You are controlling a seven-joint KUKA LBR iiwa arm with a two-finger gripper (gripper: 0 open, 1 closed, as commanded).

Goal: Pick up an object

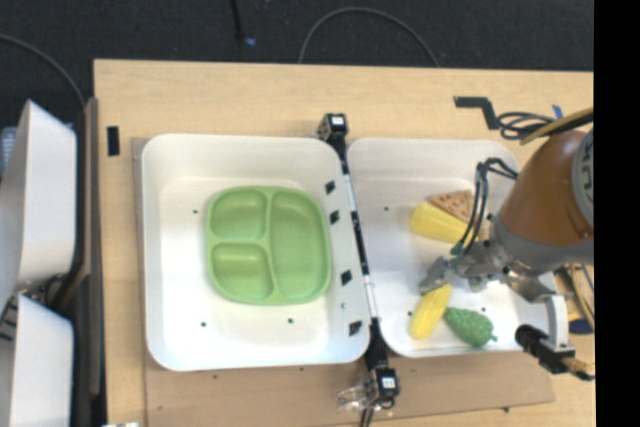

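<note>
Landmark: the divider [350, 235], the strip where the two bins meet.

- Left bin [165, 245], left of the divider: holds one green tray [268, 243], three compartments, lying flat near the bin's middle. Nothing sits on it; probably a drop-off place, not a pick target.
- Right bin [390, 175], right of the divider: holds all the loose pieces.
- Corn [430, 311]: yellow cob, a little right of the divider toward the near rim, lying on a slant. Likely the piece being tried for, as the tool sits at its upper end.
- Green piece [469, 326]: bumpy, just right of the corn, close to touching it.
- Yellow block [438, 222]: farther right of the divider than the corn and toward the far side, with an orange-tan wedge [457, 203] tucked behind it.
- Gripper [450, 272]: low in the right bin, right of the divider, just above the corn's tip. Its spread cannot be told, and nothing is seen held in it.
- Arm [545, 200]: orange band, reaching in from the right over the bin's far corner.
</note>
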